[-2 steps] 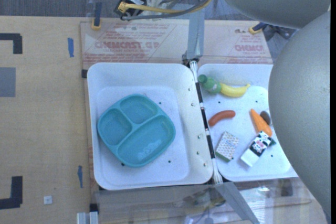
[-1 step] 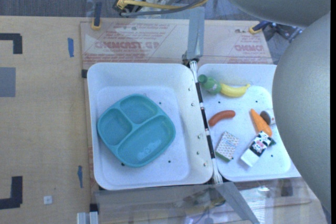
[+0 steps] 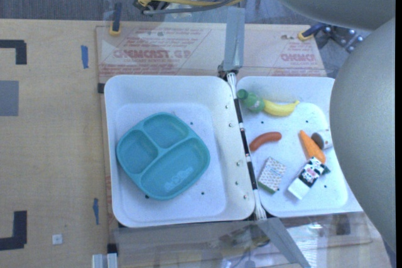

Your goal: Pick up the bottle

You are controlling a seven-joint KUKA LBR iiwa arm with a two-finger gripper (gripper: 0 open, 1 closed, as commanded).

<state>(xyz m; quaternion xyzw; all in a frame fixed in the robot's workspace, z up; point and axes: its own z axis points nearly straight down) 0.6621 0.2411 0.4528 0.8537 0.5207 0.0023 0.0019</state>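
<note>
1. Looking down from the one camera, two shallow white bins sit side by side on the wooden bench: the left bin (image 3: pixel 125 94) fills the middle of the frame, the right bin (image 3: pixel 333 198) sits toward the lower right.
2. In the left bin lies a teal divided plate (image 3: pixel 163 155), three compartments, tilted a little.
3. The bottle (image 3: pixel 308 179), white with a black-and-white cow pattern, lies on its side in the lower right part of the right bin, slanting from lower left to upper right.
4. Just above it is an orange carrot (image 3: pixel 311 145), its lower end near the bottle's top.
5. To the bottle's left sits a small green-and-white box (image 3: pixel 271 174), close but apart from it.
6. Higher up, a red sausage (image 3: pixel 265 140) lies mid-bin, and a yellow banana (image 3: pixel 280 108) rests near the top edge beside a small green object (image 3: pixel 249 100).
7. The grey arm (image 3: pixel 364 110) looms along the right side and top right of the frame.
8. The claw I cannot make out, so whether it is released or clenched I cannot tell.
</note>
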